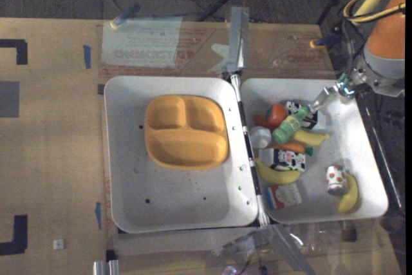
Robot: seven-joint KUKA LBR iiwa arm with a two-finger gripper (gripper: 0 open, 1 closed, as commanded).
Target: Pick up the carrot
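The carrot (291,146) lies in the right bin (367,158), amid the clutter near its middle, its long axis running roughly left-right, between a green bottle (287,128) above and a banana (277,173) below. The gripper (320,101) hangs up-right of it, near the bin's far edge; whether it is apart or together I cannot tell. Neighbours cover much of the carrot.

High fixed camera, slanted down, both bins (122,138)
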